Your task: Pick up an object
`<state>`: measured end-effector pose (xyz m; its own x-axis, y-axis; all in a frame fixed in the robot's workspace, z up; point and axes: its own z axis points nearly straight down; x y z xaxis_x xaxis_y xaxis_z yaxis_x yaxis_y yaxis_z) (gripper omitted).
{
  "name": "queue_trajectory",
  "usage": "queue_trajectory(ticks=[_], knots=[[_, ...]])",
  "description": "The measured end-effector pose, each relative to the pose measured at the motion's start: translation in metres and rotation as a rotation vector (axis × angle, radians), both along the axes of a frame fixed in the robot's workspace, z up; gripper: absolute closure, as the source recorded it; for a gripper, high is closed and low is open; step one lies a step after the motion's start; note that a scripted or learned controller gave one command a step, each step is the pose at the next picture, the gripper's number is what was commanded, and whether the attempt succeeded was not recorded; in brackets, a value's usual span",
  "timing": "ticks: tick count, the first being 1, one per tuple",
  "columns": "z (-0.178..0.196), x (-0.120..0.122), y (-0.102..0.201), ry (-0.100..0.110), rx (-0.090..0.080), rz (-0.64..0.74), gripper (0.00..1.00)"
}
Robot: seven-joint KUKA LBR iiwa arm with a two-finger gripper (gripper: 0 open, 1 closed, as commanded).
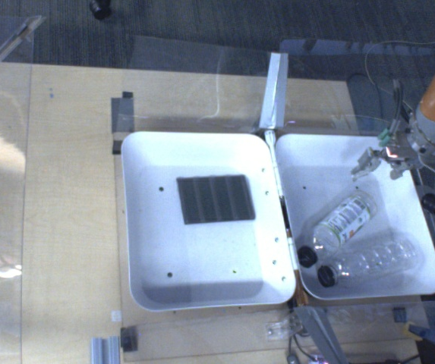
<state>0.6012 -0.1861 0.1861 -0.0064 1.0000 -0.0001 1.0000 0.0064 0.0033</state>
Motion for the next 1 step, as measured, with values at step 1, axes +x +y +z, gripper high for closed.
queue_trajectory(ticks=[1], knots=[[-0.0973,-0.0355,-0.0197,-0.008,-0.004,0.158,0.00]])
